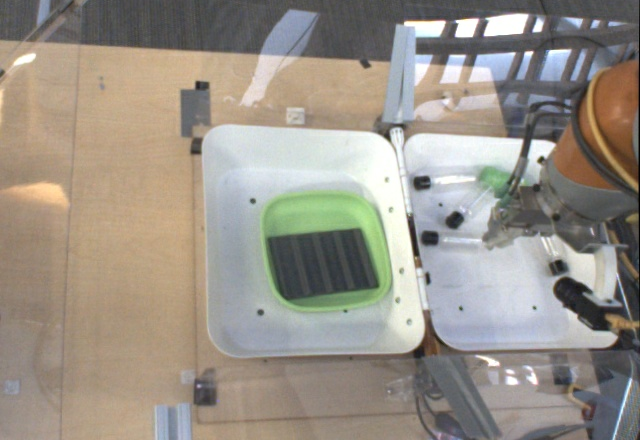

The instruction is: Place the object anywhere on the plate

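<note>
And here's the grey KUKA arm (600, 183), broad rounded orange band up top, grey collar beneath it. Black cables loop along its side. Down at the tip, a pale metallic two-finger gripper (497, 231), with black knobbed fittings below.

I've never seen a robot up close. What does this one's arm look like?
The arm is rounded, with a broad orange band above a grey wrist. Black cables loop beside it. Its claw is a small pale grey metal piece at the tip.
</note>
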{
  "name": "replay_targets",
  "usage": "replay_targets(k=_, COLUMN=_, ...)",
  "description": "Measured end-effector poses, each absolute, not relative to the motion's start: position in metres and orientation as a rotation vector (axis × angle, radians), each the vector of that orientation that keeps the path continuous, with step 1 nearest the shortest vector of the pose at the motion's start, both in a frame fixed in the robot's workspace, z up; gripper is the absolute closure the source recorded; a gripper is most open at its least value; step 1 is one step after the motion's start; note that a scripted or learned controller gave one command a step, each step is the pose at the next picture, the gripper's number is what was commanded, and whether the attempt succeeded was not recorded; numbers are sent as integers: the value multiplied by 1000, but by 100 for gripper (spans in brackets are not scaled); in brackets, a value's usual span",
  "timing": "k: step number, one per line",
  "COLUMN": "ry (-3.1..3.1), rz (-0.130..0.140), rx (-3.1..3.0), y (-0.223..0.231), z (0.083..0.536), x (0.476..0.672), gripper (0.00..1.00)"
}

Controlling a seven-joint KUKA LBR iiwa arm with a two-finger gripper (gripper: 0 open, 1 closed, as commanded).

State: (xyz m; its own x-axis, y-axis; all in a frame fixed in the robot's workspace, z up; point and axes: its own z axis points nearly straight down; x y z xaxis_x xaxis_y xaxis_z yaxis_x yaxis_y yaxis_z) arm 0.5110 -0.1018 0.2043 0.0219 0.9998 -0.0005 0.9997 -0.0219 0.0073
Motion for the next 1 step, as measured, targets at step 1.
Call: replay_targets(k=1, ry=2308, rz=4, rx=2126, y=-50, z=189, x=533, gripper=100)
